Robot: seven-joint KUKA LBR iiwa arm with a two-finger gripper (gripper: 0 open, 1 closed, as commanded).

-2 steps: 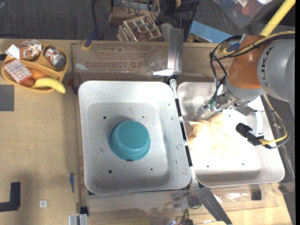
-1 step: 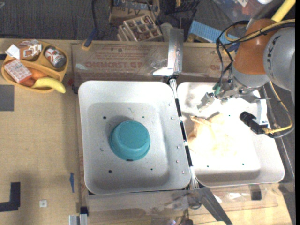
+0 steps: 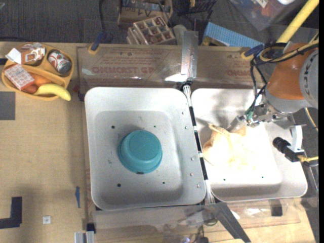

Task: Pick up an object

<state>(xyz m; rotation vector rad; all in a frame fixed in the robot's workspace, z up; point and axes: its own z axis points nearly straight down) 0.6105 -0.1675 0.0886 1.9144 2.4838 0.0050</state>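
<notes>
- Landmark here is the divider [image 3: 195, 130], the seam where the two white bins meet in the middle of the bench.
- Just beyond the divider on one side is the left bin [image 3: 96, 135], and a teal bowl [image 3: 140, 151] sits upside down on its floor, roughly centred, well apart from the divider and not touching any wall.
- On the other side of the divider is the right bin [image 3: 288, 186]. A pale, washed-out cloth [image 3: 228, 146] lies crumpled on its floor, one edge close to the divider and the rest spreading toward the bin's middle. It's overexposed, so I honestly can't make out much of its shape.
- The gripper [image 3: 242, 124] is down inside the right bin, further from the divider than the cloth's near edge, sitting at the cloth's upper corner. It looks like it's touching the fabric there.
- Jaws: can't tell. The tip is small and blurs into the bright cloth, so no call on whether anything is actually pinched.
- The arm [image 3: 288, 80] with its orange band comes in over the right bin's far side, away from the divider, cables looping off it.
- Way off past the left bin, far from the divider, a yellow tray [image 3: 10, 77] holds a banana [image 3: 53, 90] and some small packaged items.
</notes>
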